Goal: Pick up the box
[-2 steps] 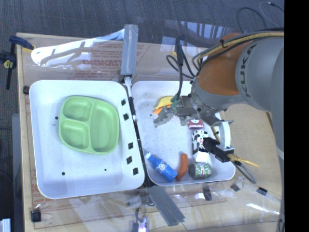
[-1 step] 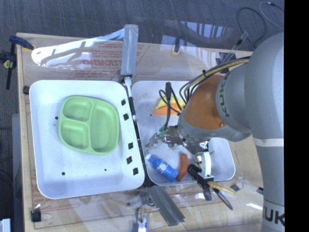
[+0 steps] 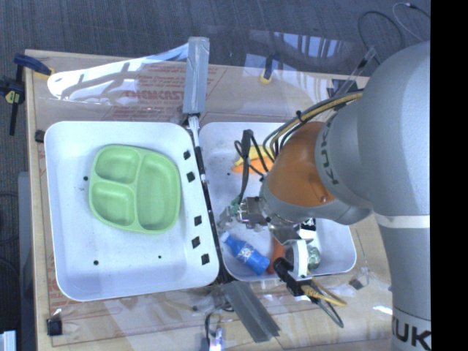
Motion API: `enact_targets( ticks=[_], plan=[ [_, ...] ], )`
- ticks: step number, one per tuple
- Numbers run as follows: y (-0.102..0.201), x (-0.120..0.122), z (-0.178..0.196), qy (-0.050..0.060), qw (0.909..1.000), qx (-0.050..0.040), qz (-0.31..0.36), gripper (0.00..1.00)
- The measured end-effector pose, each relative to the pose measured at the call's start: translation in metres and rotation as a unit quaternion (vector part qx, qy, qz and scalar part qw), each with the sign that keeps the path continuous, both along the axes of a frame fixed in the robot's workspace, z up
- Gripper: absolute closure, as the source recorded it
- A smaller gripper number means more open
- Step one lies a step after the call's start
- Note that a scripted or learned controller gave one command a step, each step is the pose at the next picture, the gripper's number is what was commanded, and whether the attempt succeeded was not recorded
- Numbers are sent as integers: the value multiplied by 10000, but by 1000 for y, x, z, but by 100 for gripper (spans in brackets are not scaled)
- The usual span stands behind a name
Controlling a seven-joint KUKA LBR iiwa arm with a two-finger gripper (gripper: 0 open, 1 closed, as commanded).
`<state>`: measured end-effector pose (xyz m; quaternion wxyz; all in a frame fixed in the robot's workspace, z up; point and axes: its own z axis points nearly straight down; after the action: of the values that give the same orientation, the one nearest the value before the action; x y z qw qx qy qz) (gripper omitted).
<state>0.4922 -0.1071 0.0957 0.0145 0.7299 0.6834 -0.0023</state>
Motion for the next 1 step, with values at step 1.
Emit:
enact_targets(
  ticks=[1],
  plan=[
    [-16,62,-5,87,9948,126,-1010,0]
  ],
)
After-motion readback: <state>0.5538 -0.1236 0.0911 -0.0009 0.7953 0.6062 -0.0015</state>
